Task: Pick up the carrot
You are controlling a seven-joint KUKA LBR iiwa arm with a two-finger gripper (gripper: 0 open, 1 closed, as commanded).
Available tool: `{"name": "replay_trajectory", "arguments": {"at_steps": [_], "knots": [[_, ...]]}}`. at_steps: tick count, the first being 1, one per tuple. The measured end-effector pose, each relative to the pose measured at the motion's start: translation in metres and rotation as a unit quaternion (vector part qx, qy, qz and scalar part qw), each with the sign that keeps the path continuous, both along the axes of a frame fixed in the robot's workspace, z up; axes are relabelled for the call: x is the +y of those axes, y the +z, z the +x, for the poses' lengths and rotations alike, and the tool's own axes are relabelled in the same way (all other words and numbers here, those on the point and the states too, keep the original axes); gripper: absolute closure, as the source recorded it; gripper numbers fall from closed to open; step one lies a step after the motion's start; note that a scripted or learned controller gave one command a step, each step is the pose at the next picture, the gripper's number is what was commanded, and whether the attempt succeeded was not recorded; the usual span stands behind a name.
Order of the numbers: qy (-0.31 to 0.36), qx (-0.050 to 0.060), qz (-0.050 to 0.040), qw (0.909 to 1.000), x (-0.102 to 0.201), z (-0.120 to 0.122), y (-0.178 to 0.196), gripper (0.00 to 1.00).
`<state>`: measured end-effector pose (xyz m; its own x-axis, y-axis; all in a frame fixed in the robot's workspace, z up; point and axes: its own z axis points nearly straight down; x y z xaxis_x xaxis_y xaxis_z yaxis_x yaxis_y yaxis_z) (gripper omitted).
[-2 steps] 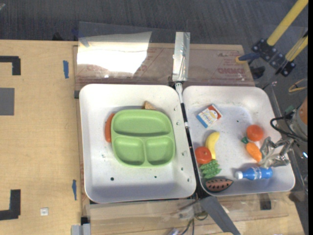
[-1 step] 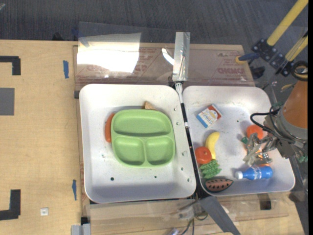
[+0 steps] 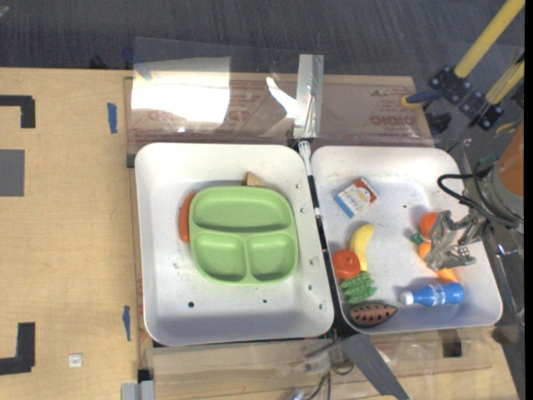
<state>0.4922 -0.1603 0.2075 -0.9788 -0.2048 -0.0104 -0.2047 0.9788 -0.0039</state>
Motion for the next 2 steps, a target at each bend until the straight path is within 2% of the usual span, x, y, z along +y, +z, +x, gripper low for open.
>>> {"name": "replay_trajectory", "arguments": {"at_steps": [1, 2], "knots": [[0.133, -0.001, -0.0017, 0.9911, 0.002, 0.01, 0.098, 1.0], [0.267, 0.005, 0.0006, 0.9637, -0.05, 0.013, -0.012, 1.0]]}}
